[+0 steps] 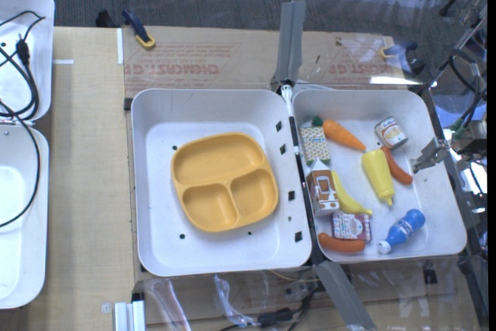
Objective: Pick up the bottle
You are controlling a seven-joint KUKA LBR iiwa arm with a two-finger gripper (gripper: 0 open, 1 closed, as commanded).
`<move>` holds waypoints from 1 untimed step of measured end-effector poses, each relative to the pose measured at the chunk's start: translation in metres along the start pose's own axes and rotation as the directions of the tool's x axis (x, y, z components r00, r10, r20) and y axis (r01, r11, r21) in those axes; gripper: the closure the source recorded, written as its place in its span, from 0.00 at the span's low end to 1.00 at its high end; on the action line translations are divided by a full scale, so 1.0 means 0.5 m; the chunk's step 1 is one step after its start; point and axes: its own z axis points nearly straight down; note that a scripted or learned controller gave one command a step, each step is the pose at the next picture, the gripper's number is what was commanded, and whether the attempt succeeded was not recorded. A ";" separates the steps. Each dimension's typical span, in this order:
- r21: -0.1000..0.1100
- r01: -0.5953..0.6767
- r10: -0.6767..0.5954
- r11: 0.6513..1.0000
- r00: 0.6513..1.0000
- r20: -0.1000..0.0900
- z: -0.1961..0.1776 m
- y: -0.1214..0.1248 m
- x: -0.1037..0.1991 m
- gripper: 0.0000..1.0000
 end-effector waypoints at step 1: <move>0.002 0.121 -0.121 0.993 0.993 -0.006 0.275 -0.032 -0.059 0.00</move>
